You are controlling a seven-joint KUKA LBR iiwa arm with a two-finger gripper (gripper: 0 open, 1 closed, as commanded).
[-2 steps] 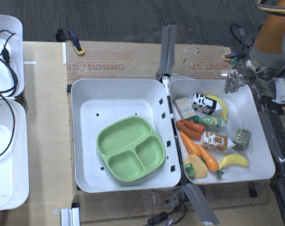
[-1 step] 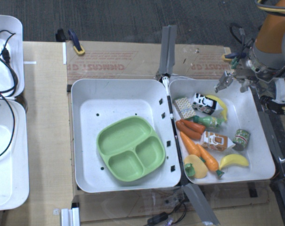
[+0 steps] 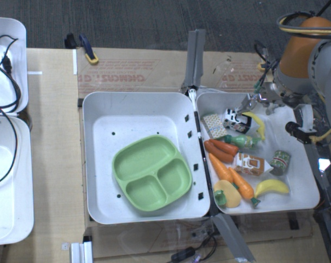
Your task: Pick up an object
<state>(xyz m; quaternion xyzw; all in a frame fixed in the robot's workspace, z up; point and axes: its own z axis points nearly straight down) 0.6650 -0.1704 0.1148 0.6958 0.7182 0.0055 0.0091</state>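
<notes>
1. Across the bench, two shallow white bins sit side by side: the left bin holds a green divided plate toward its near side, with bare floor along its far and left walls.
2. Reaching in from the right, the grey arm with its orange band hangs over the far right corner of the right bin.
3. At its tip, the gripper hovers over the far part of the right bin, just above a black-and-white toy cow and a yellow banana; how wide it stands I cannot tell, and nothing is visibly held in it.
4. Crowded along the right bin's left and near side lie two orange carrots, a red pepper-like piece, a green vegetable, a small juice carton, a second banana, a small can and a yellow fruit.
5. Open floor remains toward the right bin's far right wall.
</notes>
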